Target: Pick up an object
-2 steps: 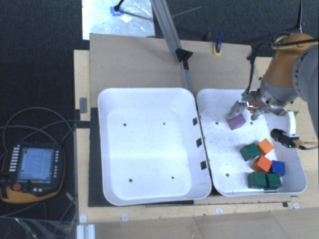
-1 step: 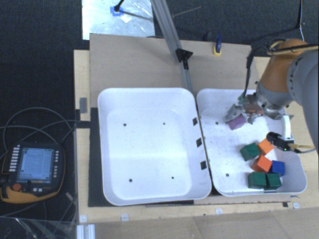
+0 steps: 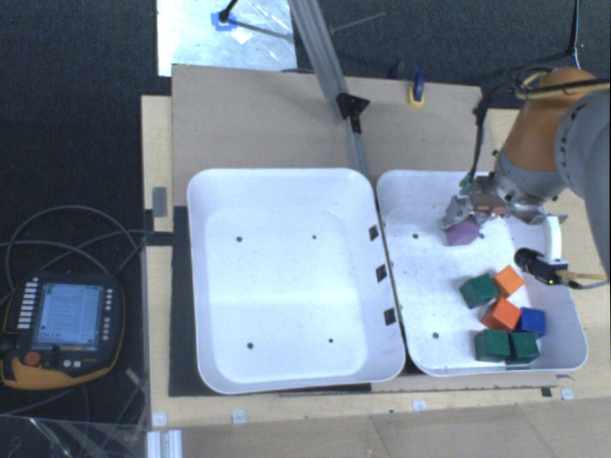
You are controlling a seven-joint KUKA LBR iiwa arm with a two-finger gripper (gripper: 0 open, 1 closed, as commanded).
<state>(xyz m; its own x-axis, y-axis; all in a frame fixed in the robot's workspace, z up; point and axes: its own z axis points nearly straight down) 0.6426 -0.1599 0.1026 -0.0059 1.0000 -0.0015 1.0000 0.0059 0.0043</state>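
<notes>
We see the gripper (image 3: 465,212) in the right bin's (image 3: 420,351) far part, fingers grasping a purple block (image 3: 463,231); 6 more blocks (image 3: 504,315) cluster near right.

Both bins, the left bin (image 3: 286,275) and the right bin (image 3: 420,256), look like smooth white plastic with a faint sheen along their rims. The bench (image 3: 258,122) beneath is matt, pale board, like unfinished wood or fibreboard. Near the right bin's lower right corner, the green blocks (image 3: 506,345), orange blocks (image 3: 503,311) and blue block (image 3: 532,322) appear smooth and matt (probably plastic or foam). The purple object (image 3: 463,232) looks dull and soft-edged. The arm (image 3: 554,141) has a satin grey shell with a glossy orange band.
</notes>
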